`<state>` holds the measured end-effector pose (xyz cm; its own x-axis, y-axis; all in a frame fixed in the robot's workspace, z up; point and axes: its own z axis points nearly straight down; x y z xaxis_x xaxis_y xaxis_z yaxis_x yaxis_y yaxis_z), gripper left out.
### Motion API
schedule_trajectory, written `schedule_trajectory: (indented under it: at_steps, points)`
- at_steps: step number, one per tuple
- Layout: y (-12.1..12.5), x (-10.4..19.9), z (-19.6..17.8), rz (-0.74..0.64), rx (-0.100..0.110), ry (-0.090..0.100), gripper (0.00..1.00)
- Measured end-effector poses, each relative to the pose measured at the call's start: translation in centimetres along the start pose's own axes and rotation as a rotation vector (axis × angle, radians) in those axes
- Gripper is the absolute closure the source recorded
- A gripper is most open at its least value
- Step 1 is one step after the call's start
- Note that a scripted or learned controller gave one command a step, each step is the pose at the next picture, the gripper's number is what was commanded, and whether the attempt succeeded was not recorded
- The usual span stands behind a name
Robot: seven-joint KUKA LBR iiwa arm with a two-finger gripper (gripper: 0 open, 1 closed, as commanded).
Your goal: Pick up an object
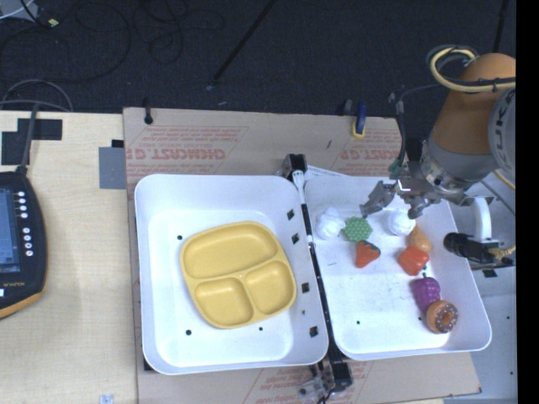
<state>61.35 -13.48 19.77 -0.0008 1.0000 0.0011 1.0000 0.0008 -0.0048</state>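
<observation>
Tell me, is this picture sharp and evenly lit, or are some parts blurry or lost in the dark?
Camera view: the two white bins are bright, nearly washed out, with soft shadows under the yellow tray. The background behind the bench is almost black. The small toys, such as the doughnut, look soft and grainy, and the gripper is slightly blurred.

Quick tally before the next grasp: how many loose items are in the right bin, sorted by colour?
White: 2, a lumpy white piece and a white piece under the tool
Green: 1, checkered green piece
Red: 2, strawberry-like toy, red-orange toy
Orange: 1, small piece
Purple: 1, grape-like toy
Brown: 1, doughnut toy
Total: 8
</observation>
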Motion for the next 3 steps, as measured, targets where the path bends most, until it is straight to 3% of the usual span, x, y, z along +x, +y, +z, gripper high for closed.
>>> schedule_trajectory:
  at_steps: [1,2,3]
  points:
    - [0.4,-1.7,11.5,0.001,-0.001,0.0,0.0]
    - [1.8,4.1,11.1,-0.004,-0.002,0.002,0.0]
    - [-7.2,7.0,0.7,0.0,-0.003,0.001,0.0]
